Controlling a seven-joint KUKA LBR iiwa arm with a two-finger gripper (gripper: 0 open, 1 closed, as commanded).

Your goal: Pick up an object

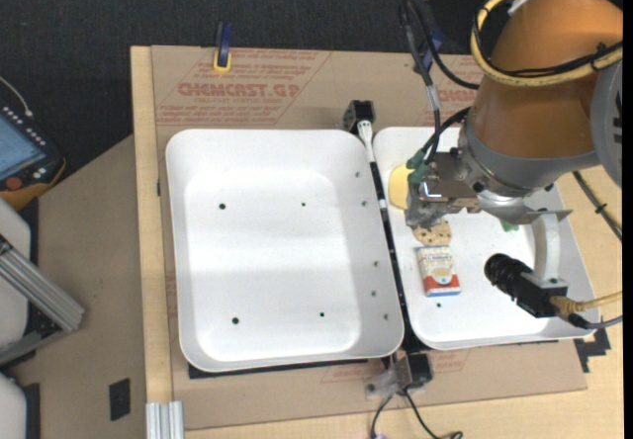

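The pincer is seen low in the right bin, w/ a small box just below it; open or closed can't be told.

Claw low, arm overhead

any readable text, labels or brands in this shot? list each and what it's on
"CHEMCAST G P": large red print, partly faded, on the brown cardboard sheet under the two white bins.
Smaller red line just below it on the cardboard: too blurred to read.
Small red-and-white carton in the right white bin: has printing, too small to read.
Blue-lit screen at the left edge: no legible characters.
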